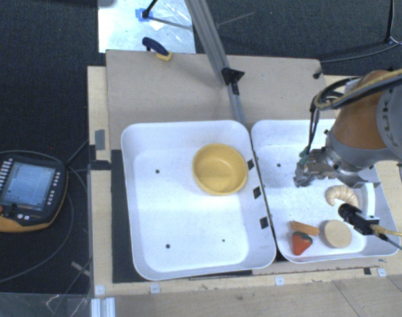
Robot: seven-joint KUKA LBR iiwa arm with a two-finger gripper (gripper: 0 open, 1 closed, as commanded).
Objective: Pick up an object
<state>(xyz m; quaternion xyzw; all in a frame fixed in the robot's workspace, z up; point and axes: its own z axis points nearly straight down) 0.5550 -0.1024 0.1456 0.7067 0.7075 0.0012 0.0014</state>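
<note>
The gripper (306, 175) hangs low in the right bin (276, 137), and I cannot tell how its jaws stand. Nothing looks lifted, so the pick seems not done. The croissant (342, 194) lies just beside it; the round cookie (336, 234) and strawberry (301, 243) are nearer the front. The arm hides part of the bin

Worktop (174, 91) pale brown, flat board on top. Two shallow white bins side by side on it, touching in middle: left bin (148, 203), right bin (273, 140). Black strips under front and left edge of left bin. Blue-and-yellow clamp (156, 48) at far edge of board. Grey metal pole (210, 35) rises slanted from behind bins.
</note>
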